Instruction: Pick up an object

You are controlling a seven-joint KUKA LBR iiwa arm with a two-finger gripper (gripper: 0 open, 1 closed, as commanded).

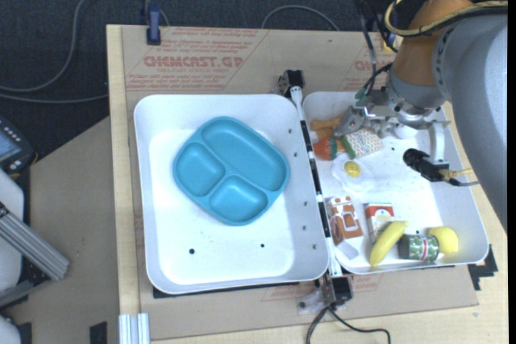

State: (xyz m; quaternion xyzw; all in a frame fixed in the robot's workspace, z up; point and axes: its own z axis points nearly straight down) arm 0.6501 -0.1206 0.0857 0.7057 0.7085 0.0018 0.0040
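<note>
My gripper [364,115] hangs low over the far end of the right bin [459,209], below the arm's orange band [423,44]. Just under and left of it lie an orange and red toy food item [324,139] and a checkered packet [363,142]. A small yellow ball [352,169] sits a little nearer. At the near end of the bin are a brown and white carton [345,218], a red and white carton [379,213], a banana [385,242], a small can [418,246] and a lemon [445,238].
The left bin [161,254] holds a blue divided plate [230,170]. A black clamp [292,81] sits at the far end of the seam between the bins. A black part [421,161] juts over the right bin's middle. Cables run across the floor behind the bench.
</note>
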